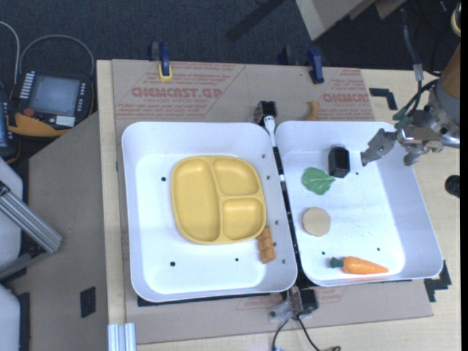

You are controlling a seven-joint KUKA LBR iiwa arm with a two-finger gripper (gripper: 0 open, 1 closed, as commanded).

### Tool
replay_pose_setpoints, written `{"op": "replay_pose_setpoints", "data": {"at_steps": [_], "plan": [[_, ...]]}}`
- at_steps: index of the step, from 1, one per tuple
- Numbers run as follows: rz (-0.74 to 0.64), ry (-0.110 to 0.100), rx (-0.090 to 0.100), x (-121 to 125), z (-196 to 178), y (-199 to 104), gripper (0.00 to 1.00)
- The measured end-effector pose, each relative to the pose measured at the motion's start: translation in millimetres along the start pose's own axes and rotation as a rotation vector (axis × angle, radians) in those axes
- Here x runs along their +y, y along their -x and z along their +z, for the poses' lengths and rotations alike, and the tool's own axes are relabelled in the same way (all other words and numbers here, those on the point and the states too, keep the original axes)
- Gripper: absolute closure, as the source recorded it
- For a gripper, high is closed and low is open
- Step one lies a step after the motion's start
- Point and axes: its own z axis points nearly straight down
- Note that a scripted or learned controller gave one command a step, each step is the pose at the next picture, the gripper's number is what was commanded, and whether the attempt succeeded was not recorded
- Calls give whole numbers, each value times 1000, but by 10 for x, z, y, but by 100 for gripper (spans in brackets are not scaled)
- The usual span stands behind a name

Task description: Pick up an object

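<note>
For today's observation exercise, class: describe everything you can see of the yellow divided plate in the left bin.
The yellow divided plate looks like smooth moulded plastic, a rounded square with three compartments: one long one on its left and two smaller ones on its right. All three look bare. It lies flat, right way up, near the middle of the left bin, slightly turned. A small brown food piece lies by its lower right corner, seemingly touching the rim.

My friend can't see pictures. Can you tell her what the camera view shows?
A robot gripper hangs over the right bin, which holds a carrot, a green leaf, a round cracker and a small black block. The left bin holds a yellow divided plate and a small brown snack beside it.
</note>
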Motion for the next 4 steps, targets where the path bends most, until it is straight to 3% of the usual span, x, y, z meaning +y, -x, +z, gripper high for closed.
{"op": "replay_pose_setpoints", "data": {"at_steps": [2, 3, 4], "plan": [[1, -7, 2, -41, 858, -19, 0], [1, -9, 3, -57, 1490, 21, 0], [1, 1, 0, -37, 1345, 25, 100]]}}
